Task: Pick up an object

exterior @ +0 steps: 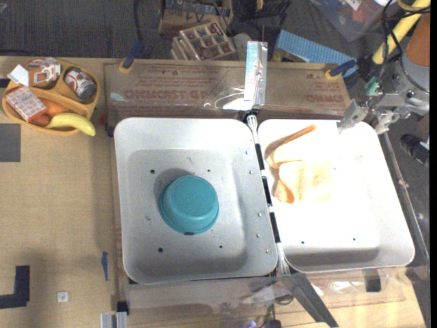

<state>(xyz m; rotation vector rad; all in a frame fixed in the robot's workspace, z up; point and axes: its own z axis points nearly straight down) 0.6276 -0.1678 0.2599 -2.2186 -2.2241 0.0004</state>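
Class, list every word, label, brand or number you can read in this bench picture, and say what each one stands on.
"CHMCRST GT", roughly: faint reddish lettering on the long brown cardboard strip behind the two bins; blurred, so the reading is uncertain.
More reddish lettering at that strip's right end: too blurred to read.
Small printed packets in the yellow tray at top left: print too small to read.

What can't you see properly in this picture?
- Gripper, camera view: too small and blurred to tell its state.
- Arm: cut off by the right edge.
- Orange thing in the right bin: washed out by glare, identity unclear.
- Teal bowl: upside down, inside hidden.
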